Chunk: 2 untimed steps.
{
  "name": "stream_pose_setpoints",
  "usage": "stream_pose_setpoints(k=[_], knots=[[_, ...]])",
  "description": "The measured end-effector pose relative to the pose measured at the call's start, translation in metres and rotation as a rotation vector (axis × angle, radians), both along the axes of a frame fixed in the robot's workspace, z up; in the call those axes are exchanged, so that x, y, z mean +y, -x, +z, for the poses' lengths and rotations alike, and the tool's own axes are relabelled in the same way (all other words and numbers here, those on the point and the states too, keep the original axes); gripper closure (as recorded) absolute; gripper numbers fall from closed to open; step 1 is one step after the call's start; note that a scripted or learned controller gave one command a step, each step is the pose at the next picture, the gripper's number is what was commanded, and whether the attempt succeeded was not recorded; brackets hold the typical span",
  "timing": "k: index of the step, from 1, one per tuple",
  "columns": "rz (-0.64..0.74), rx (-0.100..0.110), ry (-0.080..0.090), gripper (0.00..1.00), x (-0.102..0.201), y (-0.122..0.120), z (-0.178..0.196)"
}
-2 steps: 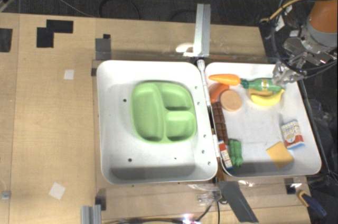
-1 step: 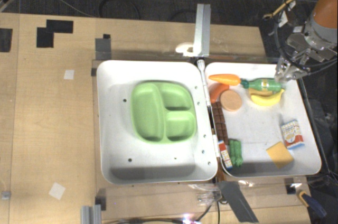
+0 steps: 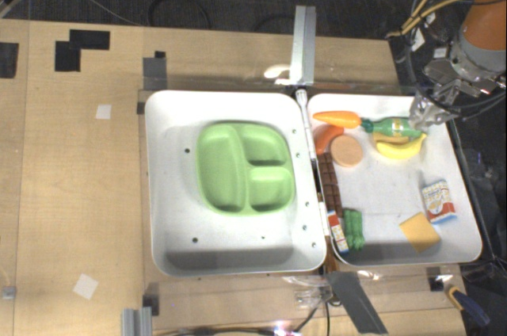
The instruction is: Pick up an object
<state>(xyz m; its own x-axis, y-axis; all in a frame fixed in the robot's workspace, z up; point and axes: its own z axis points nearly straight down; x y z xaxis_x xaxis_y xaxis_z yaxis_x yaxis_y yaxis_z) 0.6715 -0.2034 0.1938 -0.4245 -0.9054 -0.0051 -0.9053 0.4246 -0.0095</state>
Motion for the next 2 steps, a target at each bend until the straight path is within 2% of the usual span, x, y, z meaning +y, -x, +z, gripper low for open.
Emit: stream_pose_setpoints(k=[1, 2], knots=[[-0.040, -0.002, -0.001, 1.00, -0.001, 0.000, 0.018], [0.032, 0.000, 0.000, 1.00, 0.000, 0.000, 0.001]])
